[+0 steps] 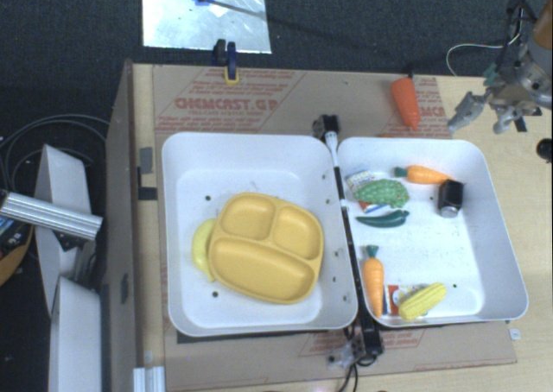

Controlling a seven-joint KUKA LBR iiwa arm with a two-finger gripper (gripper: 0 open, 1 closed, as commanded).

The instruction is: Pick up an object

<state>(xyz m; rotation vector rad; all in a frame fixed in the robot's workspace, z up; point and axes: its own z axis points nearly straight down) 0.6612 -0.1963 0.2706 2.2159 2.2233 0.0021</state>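
My gripper [484, 116] hangs open at the upper right, above the cardboard just beyond the right bin's [492, 209] far corner, with nothing between its fingers. Below it in the right bin lie an orange carrot [426, 175], a black can [449, 198], a green leafy packet [378, 192], a dark green pepper [383, 219], a second carrot [372, 282] and a yellow corn cob [422, 300]. An orange object [404, 101] lies outside the bins on the cardboard, left of the gripper.
The left bin [186, 174] holds a yellow divided plate [266, 246] with a yellow piece [201, 246] tucked at its left side. A black clamp [328, 127] sits at the far end of the seam between the bins. Cables run at the far right.
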